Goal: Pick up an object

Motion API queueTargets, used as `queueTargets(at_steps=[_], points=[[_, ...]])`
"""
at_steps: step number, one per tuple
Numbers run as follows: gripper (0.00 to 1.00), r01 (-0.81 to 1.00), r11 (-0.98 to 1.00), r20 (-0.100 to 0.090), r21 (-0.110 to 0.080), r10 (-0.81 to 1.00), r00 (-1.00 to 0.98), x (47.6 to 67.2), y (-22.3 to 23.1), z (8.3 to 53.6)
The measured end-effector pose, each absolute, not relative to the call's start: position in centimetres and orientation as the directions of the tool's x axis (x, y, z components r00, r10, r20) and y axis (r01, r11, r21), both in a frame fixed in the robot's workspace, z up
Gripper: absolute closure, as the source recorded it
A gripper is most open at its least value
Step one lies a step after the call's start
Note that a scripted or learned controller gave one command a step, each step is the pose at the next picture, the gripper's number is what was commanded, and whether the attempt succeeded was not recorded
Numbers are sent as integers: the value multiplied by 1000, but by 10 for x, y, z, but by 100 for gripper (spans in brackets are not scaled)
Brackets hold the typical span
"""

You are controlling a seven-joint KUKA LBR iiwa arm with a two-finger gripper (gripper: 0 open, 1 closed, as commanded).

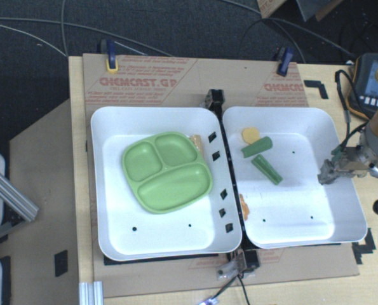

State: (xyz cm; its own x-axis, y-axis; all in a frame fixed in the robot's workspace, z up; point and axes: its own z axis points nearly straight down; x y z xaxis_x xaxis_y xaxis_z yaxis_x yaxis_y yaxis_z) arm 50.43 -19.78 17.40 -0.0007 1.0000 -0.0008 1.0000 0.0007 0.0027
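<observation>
The gripper [328,170], its grasp impossible to tell, hangs near two green sticks [262,157], seemingly light, stiff, best pinched mid-length.

Glossy green plastic plate [167,172]

The grey metal two-finger gripper [328,172] is seen at the right of the camera view, low and pointing leftward. Its fingertips are too small and blurred for their spacing to be judged. Behind it, part of the wrist [371,146] is seen entering from the right edge, with the arm cut off by the frame.
</observation>
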Motion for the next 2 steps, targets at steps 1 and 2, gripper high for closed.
queueTargets(at_steps=[1, 2], points=[[100, 1000, 2, -2, 4, 1000, -2, 508, -197, 237], [100, 1000, 2, -1, 2, 1000, -2, 508, -197, 278]])
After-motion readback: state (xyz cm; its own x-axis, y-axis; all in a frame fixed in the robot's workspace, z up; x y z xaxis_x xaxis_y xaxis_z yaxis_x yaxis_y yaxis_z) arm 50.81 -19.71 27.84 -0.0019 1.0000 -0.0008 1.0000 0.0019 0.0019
